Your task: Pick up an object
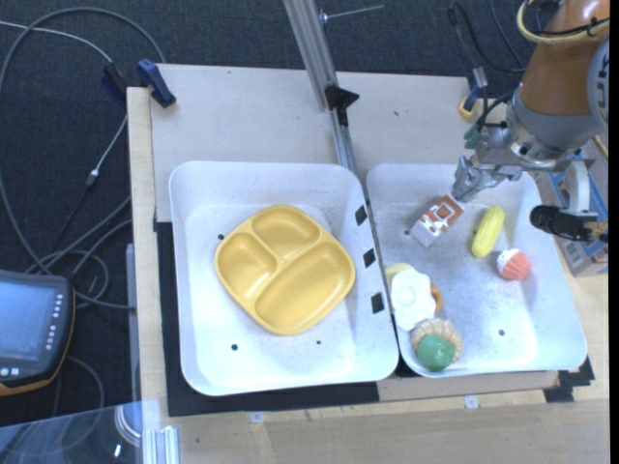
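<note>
My gripper (472, 180) hangs over the far part of the right bin (551, 341), under the orange wrist band. Just below and left of it lies a small white, orange and brown box (437, 218), apart from the gripper. A yellow corn-like piece (487, 230) lies to the box's right, and a pink and orange cupcake toy (514, 264) sits further right. A fried-egg toy (411, 293) and a green and tan burger toy (435, 348) rest near the bin's front left. I see nothing held in the gripper.
The left bin (193, 211) holds a yellow divided plate (283, 269). A metal pole (319, 56) slants up from between the bins. A black part (561, 222) juts in at the right bin's right rim. Cables and a tablet (29, 327) lie on the floor left.
</note>
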Robot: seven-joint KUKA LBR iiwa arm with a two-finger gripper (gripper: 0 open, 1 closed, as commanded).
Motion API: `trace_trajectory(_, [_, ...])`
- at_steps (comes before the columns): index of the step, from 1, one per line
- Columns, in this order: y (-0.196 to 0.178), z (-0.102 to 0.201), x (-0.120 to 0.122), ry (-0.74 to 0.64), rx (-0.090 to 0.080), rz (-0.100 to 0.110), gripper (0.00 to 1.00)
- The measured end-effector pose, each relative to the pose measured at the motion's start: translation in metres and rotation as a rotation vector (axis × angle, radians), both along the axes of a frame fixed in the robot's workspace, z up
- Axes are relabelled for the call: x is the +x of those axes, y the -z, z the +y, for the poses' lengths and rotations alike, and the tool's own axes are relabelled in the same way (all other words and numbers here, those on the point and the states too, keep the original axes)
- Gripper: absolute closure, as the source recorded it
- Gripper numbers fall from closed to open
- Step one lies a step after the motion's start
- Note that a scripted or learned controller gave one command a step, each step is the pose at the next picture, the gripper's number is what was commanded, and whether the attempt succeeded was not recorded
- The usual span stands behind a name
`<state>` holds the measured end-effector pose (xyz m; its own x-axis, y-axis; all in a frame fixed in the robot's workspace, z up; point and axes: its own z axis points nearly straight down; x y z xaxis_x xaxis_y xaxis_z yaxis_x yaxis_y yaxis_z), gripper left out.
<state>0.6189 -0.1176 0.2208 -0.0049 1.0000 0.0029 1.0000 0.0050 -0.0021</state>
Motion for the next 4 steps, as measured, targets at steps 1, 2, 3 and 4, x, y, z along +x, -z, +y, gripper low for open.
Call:
trace_trajectory(1, [-0.001,0.05,0.001,-0.001,0.0,0.0,1.0])
trace_trajectory(2, [-0.013,0.1,-0.003,-0.002,0.001,-0.002,1.0])
trace_trajectory(3, [-0.013,0.148,-0.025,-0.001,0.0,0.002,1.0])
trace_trajectory(4, [-0.022,0.196,-0.036,-0.002,0.0,0.0,1.0])
